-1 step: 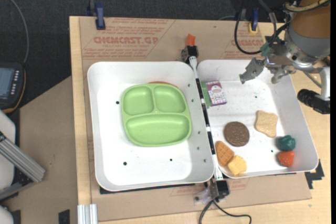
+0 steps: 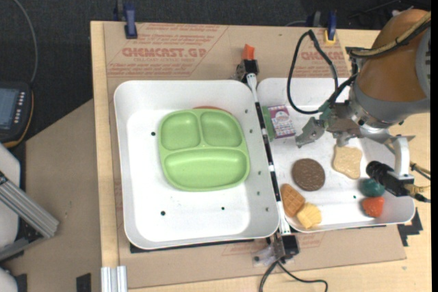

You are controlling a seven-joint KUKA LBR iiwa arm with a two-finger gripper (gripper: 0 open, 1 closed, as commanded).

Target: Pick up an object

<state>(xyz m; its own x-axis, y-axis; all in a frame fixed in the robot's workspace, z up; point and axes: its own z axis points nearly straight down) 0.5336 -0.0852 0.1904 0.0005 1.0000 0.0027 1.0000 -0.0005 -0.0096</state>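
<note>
Sitting on the brown worktop (image 2: 171,51) were two white bins side by side. The left bin (image 2: 137,202) held a big green plate (image 2: 203,149) with three parts, lying flat in the middle. The right bin (image 2: 342,215) held small play foods. The grey arm (image 2: 393,75) with its orange band came in from the right and bent down over the right bin's far half. A black cable (image 2: 301,72) looped from the arm across the bin's back edge. The gripper (image 2: 327,128) hung low over the right bin, and I could not tell how far open it was or whether it held anything. A small purple and green box (image 2: 280,122) lay just left of the gripper, near the wall between the bins. A round brown cookie (image 2: 308,174) lay in the middle, below the gripper. A pale cracker (image 2: 348,162) lay just right of the cookie. A waffle piece (image 2: 293,199) and a yellow piece (image 2: 308,216) sat at the near edge, touching. A red piece (image 2: 374,206) and a teal piece (image 2: 373,187) sat at the right corner.
</note>
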